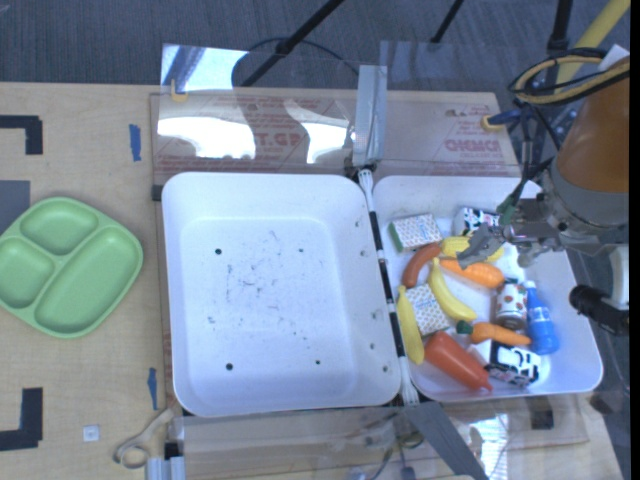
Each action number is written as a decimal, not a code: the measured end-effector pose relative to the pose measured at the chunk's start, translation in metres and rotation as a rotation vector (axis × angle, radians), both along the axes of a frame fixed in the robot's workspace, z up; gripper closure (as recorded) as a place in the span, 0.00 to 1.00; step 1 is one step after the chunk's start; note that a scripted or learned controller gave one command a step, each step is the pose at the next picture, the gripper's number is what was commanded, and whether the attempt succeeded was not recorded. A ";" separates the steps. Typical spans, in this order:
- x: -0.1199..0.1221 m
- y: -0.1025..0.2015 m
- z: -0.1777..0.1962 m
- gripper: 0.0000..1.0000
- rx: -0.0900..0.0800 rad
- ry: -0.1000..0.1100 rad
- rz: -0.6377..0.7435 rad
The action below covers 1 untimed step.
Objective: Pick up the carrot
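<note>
I saw the gripper (487, 240) over the carrot (474, 273) in the right bin (585, 368) — its grip I couldn't tell.

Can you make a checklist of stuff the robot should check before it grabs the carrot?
1. Carrot in sight: ok. The carrot lies in the right bin.
2. End effector near it: ok. The end effector is just above the carrot.
3. Carrot already held: cannot tell; the fingers are too blurred.
4. Room around the carrot: not ok. A banana and a small bottle crowd it.
5. No look-alike mix-up: not ok. A second orange piece and a red-orange vegetable lie close by.
</note>
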<state>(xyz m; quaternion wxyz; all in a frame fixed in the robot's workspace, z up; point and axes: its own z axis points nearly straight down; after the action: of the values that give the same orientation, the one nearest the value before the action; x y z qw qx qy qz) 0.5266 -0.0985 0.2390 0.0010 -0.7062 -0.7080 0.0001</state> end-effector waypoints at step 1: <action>0.032 -0.040 -0.048 0.00 -0.001 -0.002 -0.064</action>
<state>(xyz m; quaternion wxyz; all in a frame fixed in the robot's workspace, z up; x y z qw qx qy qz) 0.5584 -0.1386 0.1914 -0.0001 -0.7284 -0.6851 -0.0004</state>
